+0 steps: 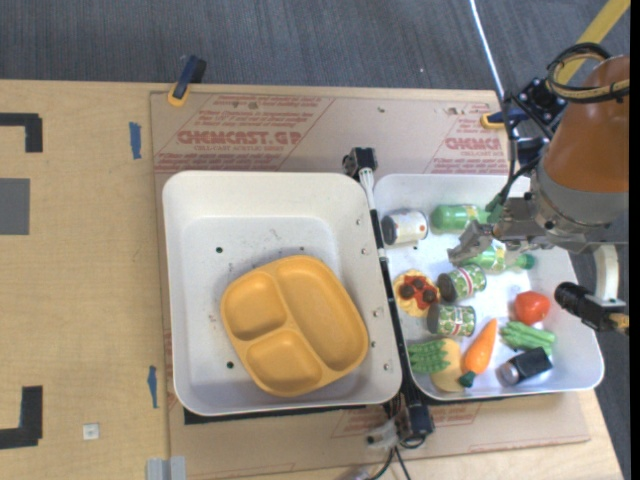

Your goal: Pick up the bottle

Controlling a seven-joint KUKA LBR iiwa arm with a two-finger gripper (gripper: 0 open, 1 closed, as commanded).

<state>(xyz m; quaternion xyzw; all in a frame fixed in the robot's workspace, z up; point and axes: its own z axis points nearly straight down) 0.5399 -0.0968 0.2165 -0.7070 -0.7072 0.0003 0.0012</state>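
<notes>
arm: claw [478, 240] low in right bin [590, 368], near its middle | bottle [458, 216]: green, on its side by the bin's far edge, just beside claw | claw open or shut: cannot tell | bottle not lifted yet

Clear green-labelled bottle [494, 259] lies on its side in the right bin.

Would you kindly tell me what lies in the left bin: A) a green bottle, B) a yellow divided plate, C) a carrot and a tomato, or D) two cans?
B: the yellow divided plate lies alone in the left bin, while the carrot, tomato, green bottle and cans all lie in the right bin.
</notes>
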